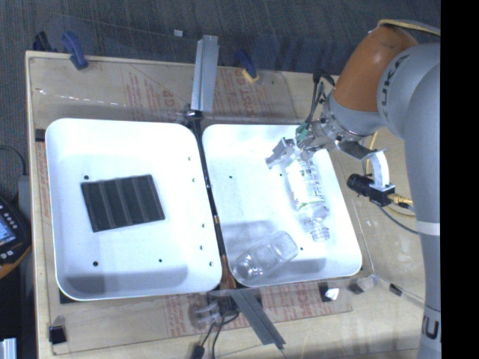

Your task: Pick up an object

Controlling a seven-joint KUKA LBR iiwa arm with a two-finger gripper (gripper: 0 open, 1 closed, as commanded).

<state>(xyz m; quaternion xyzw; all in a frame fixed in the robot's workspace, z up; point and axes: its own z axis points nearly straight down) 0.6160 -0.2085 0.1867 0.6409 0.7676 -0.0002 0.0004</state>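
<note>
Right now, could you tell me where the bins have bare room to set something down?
Left bin: free all around the dark ridged mat. Right bin: bare along its left side. Its right side is crowded by the plastic bottle, the end effector and a clear container.

A clear plastic bottle with a pale label lies on its side in the right white bin, along that bin's right wall, its length running from the far end toward the near end. A second clear plastic container, crumpled-looking, lies on its side near the same bin's front wall, tilted slightly. A dark ridged rectangular mat lies flat in the left white bin, well apart from the right bin.
</note>
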